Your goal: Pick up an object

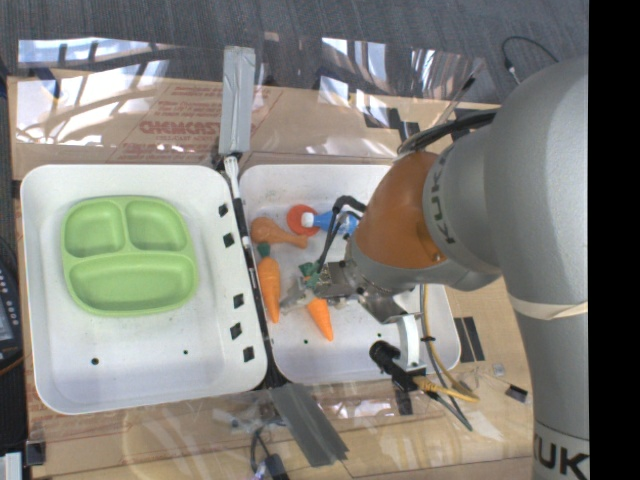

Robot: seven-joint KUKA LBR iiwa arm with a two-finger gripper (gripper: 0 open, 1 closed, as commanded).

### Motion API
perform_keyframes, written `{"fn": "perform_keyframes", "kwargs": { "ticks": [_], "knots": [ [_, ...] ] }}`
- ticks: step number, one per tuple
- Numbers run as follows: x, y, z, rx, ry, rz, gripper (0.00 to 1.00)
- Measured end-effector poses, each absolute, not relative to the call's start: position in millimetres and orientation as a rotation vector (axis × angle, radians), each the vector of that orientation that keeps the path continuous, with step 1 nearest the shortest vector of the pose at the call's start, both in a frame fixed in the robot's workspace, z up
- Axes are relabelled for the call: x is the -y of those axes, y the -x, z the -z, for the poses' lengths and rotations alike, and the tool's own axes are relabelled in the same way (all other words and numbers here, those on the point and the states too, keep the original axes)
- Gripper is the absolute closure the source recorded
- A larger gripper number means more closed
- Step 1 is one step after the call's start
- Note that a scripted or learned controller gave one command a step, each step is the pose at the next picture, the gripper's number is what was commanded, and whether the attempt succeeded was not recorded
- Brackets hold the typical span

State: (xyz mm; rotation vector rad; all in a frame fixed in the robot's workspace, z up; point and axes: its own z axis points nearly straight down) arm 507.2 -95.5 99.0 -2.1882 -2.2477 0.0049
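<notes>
The right bin [300, 363] holds several small toys. A long orange carrot [270, 288] lies by the bin's left wall, and a short orange carrot [321, 319] lies just right of it. A brown drumstick [276, 232] and a red and blue toy [306, 217] sit further back. My gripper [308, 286] is down low in this bin, between the two carrots and just above the short one. The arm's orange band [400, 223] and grey body hide the bin's right half.
The left bin [60, 368] holds a green divided plate [128, 255]. A black divider with clips [240, 268] runs between the bins. Cardboard and grey tape [236, 98] lie behind them, and cables [440, 388] sit at the front right.
</notes>
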Motion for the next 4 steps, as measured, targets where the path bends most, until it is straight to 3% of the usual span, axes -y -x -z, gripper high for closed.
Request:
{"fn": "perform_keyframes", "kwargs": {
  "ticks": [1, 2, 3, 4],
  "knots": [
    [37, -476.9, -190, 2.272, 2.164, -0.003, 0.00],
    [93, -474.9, -103, 2.203, 2.231, -0.008, 0.00],
    [99, -513.0, -90, 2.020, 2.401, -0.005, 0.00],
    [190, -501.2, -98, 1.834, 2.546, -0.007, 0.00]
  ]
}}
